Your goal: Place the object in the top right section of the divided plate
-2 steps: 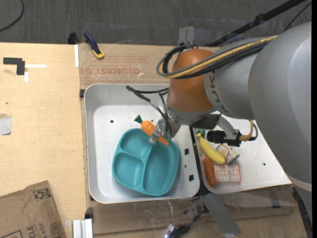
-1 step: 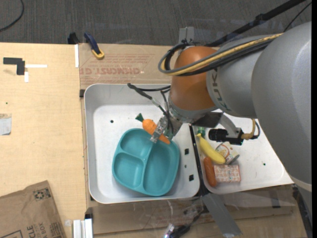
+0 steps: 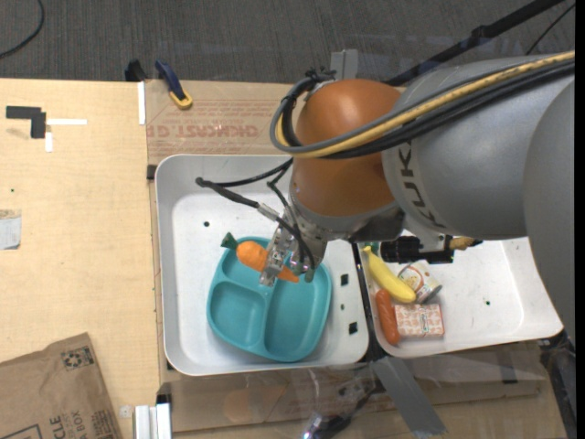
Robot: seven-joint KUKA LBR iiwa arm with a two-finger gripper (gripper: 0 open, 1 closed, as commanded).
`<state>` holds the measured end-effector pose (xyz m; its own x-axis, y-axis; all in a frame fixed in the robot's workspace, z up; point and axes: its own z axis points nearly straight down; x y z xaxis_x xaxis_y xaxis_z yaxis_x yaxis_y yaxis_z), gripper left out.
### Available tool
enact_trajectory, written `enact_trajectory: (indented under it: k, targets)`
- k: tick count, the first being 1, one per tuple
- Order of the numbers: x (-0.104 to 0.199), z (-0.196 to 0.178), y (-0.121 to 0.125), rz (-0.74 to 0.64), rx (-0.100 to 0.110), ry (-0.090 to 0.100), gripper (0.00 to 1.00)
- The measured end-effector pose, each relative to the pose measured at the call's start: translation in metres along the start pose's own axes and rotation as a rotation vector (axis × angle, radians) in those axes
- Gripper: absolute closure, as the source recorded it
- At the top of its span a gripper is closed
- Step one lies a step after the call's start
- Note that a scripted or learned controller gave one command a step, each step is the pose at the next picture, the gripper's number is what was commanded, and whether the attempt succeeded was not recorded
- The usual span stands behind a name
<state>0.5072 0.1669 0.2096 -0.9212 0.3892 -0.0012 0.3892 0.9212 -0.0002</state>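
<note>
A teal divided plate (image 3: pixel 265 314) lies in the left white bin (image 3: pixel 183 245). An orange toy carrot (image 3: pixel 249 253) with a green top rests at the plate's upper rim, over its top sections. My gripper (image 3: pixel 281 265) hangs straight over the carrot's right end, with its metal fingers (image 3: pixel 272 268) down around the orange body. The big grey and orange arm hides the bin's upper right part and the carrot's far end.
The right bin (image 3: pixel 512 291) holds a yellow banana (image 3: pixel 388 278), an orange-red piece (image 3: pixel 387 323), a small red and white packet (image 3: pixel 419 320) and a round lid-like item (image 3: pixel 413 275). Black cables (image 3: pixel 233 190) trail across the left bin's back. A cardboard box (image 3: pixel 55 391) sits at the lower left.
</note>
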Motion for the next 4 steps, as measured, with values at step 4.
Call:
enact_trajectory:
  k: [4]
  targets:
    - [0.025,0.084,-0.017,-0.681,-0.001,0.003,1.0]
